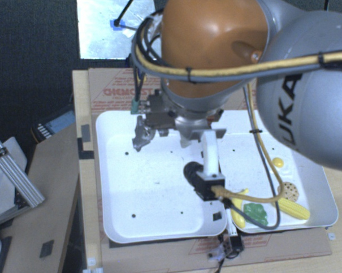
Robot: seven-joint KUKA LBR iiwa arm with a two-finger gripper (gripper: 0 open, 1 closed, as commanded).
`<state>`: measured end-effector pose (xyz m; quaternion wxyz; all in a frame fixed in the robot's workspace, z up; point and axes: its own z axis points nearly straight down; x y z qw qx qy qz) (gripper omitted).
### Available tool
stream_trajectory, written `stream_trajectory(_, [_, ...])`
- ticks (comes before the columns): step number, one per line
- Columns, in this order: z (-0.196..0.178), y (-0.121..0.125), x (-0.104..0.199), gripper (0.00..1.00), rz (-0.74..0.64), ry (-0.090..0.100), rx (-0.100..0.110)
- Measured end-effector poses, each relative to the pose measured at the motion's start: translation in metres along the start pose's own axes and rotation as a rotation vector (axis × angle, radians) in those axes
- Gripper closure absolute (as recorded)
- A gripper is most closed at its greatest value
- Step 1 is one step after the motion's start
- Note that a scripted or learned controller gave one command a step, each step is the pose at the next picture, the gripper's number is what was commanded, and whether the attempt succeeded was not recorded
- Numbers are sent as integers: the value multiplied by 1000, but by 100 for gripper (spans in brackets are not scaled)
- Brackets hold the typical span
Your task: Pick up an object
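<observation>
My gripper [162, 134] hangs below the large orange wrist band, over the back part of the left bin [113, 181], and I see nothing in it. The loose objects lie in the right bin [327, 208], near its front. They are a yellow banana-shaped piece [238, 214], a green object [256, 213] touching it, a yellow corn cob [293, 208], a brown round biscuit [290, 190] and a small yellow piece [278, 163]. The arm hides most of the back of the right bin.
A white bracket with a black end [209, 174] reaches from the wrist down over the ridge between the bins. Yellow and grey cables [269, 174] loop across the right bin. An aluminium frame [14, 174] stands left of the bench.
</observation>
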<state>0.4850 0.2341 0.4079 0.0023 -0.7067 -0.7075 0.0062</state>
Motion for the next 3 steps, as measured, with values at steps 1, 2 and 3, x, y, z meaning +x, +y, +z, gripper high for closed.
stream_trajectory(1, [33,59,-1,0,3,4,-12])
stream_trajectory(2, [19,58,1,100,0,8,-15])
stream_trajectory(3, [38,44,0,100,0,6,-11])
